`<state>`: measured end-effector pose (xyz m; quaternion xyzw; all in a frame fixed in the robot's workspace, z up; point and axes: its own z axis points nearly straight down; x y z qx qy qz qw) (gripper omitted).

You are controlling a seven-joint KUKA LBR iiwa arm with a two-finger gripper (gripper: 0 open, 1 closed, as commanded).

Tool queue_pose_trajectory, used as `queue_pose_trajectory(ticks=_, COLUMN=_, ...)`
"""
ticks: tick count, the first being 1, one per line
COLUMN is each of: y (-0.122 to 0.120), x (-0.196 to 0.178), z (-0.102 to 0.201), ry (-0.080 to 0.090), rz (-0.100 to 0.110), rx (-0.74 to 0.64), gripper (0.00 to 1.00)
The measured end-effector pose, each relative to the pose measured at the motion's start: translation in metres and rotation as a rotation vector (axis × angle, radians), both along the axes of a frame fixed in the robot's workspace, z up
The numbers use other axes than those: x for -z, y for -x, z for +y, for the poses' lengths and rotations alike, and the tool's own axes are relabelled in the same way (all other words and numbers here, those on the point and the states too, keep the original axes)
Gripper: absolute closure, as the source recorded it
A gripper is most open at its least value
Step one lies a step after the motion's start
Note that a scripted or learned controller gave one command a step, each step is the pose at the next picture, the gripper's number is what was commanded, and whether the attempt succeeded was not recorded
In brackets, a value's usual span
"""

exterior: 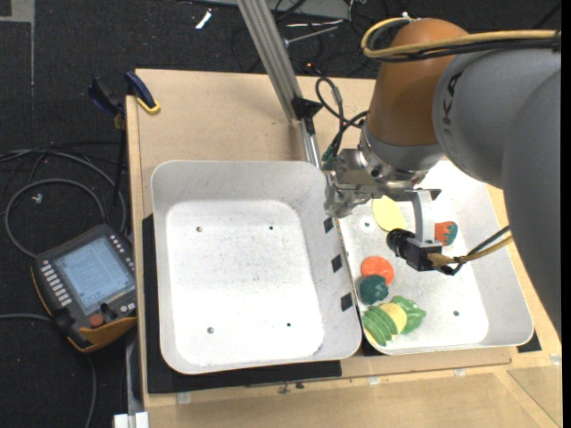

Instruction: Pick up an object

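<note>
The objects for picking lie in the right bin (500,328), gathered toward its left wall and near edge. A pale yellow flat piece (389,212) sits farthest back, partly under the arm's wrist. Nearer the front lie an orange-red rounded piece (376,267), a dark green rounded piece (372,288) touching it on the near side, and a green and yellow cluster (393,317) close to the bin's near-left corner. A small orange and teal item (445,232) rests further to the right, apart from the others. The gripper (342,194) hangs over the bin's far-left area, just beside the wall shared with the left bin (178,194); whether it is spread or closed cannot be told, and no object is seen in its grasp. A black fitting (412,250) with cabling hangs below the wrist, over the bin's middle. The grey arm (500,105) with its orange band (406,87) enters from the right. Both bins rest on a wooden bench (205,114). A handheld control pendant (85,283) lies on the dark floor off the bench's left edge.
</note>
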<state>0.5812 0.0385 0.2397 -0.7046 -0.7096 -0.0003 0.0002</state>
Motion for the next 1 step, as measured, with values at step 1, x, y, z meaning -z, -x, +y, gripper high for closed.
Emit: queue_pose_trajectory(ticks=1, y=-0.0102, x=-0.0039, z=0.0473, ry=-0.001, rz=-0.002, rx=0.000, gripper=1.00)
